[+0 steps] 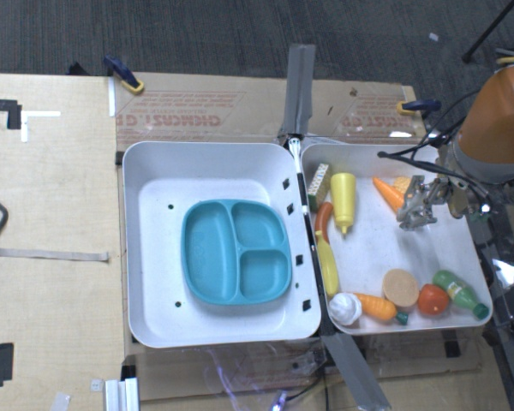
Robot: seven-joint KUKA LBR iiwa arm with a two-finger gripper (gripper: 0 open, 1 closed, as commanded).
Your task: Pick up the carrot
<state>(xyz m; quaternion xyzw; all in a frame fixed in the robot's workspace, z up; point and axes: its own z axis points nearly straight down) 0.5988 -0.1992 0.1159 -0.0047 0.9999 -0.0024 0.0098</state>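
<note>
Honestly can't tell the gripper's point(417, 212) state from up here. The carrot point(379, 306) lies well below-left of it near the bin's point(373, 255) front wall, squeezed between a white ball point(343, 308) and a tan disc point(401, 287), so a sloppy descent probably grabs a neighbour.

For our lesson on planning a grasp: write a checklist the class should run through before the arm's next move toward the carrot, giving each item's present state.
1. Target found: orange toy carrot with green stub lies near the front wall of the right white bin: ok.
2. Pincer above the carrot: not ok; it hangs farther back, beside an orange wedge-shaped piece.
3. Pincer free of load: cannot tell.
4. Room around the carrot: not ok; a white round item and a tan disc touch or crowd it.
5. Lookalike ruled out: the orange wedge could be mistaken for the target: cannot tell.
</note>
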